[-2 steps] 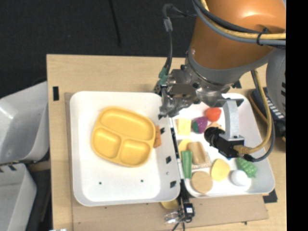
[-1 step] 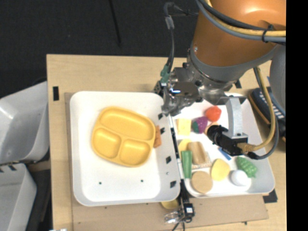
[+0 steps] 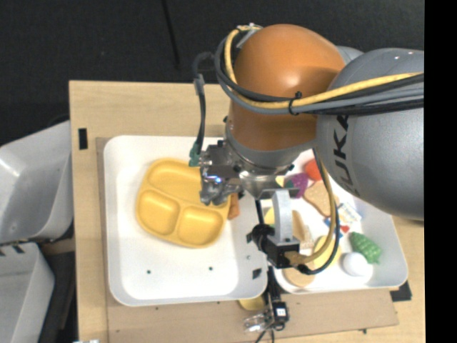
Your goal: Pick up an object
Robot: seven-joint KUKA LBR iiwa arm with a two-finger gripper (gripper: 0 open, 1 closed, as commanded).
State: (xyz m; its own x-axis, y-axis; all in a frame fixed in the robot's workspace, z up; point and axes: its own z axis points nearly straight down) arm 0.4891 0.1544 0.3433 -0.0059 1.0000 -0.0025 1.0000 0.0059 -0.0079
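Arm (image 3: 285, 106) hides right bin's (image 3: 385, 277) middle; yellow tray's (image 3: 175, 202) right edge covered.

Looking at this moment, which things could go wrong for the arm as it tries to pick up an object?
1. The claw sits at the rim of the yellow divided tray; it may push the tray aside rather than lift it.
2. The arm hides much of the right bin, so the cluttered objects there could be knocked.
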